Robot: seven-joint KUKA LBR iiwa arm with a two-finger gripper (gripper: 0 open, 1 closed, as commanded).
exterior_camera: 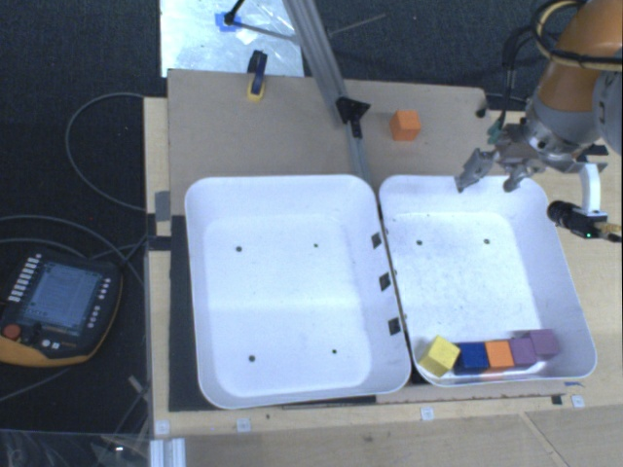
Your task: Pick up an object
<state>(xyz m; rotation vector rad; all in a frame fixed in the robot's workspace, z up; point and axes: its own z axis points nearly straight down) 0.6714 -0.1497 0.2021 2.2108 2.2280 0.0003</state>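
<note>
Along the near wall of the right bin (545, 227) lie several small blocks in a row: a yellow block (440, 355), a blue block (473, 357), an orange block (499, 354), and two purple blocks (535, 345). My gripper (490, 176) hangs over the far rim of the right bin, well away from the blocks. Its two fingers are spread apart and nothing sits between them.
The left bin (282, 290) adjoins the right one. An orange cube (406, 125) rests on the brown board behind the bins. A metal pole (321, 56) slants across the back. A teach pendant (54, 305) lies on the floor at the left.
</note>
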